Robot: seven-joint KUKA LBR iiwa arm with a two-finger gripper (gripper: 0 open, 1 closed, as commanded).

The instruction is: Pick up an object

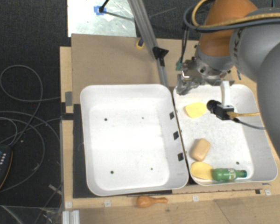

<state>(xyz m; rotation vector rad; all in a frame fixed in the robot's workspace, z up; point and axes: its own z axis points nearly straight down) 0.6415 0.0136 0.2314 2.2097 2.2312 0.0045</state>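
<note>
Brown cardboard covers the bench (107, 59), which carries a left bin (126, 139) and the right bin (226, 141), set edge to edge with small black clips (176, 135) along the seam. The loose things for picking all lie in the right bin. A flat yellow piece (195, 110) sits toward its far left and a tan block (200, 149) lies left of its middle. Along its near wall a rounded yellow lump (201, 170) touches a green bottle (228, 174) that lies on its side. The gripper (184, 84) hangs over the right bin's far left corner, just beyond the flat yellow piece and apart from it; whether it is spread or pressed together cannot be told from this slant. A grey pole (144, 27) slants down to just outside that same corner, close beside the gripper. Off the right bin's near left corner, an orange-brown gourd-shaped thing (150, 200) rests on the bench. Well to the left of the right bin, past the bench edge, black cables (18, 87) loop over dark floor.
</note>
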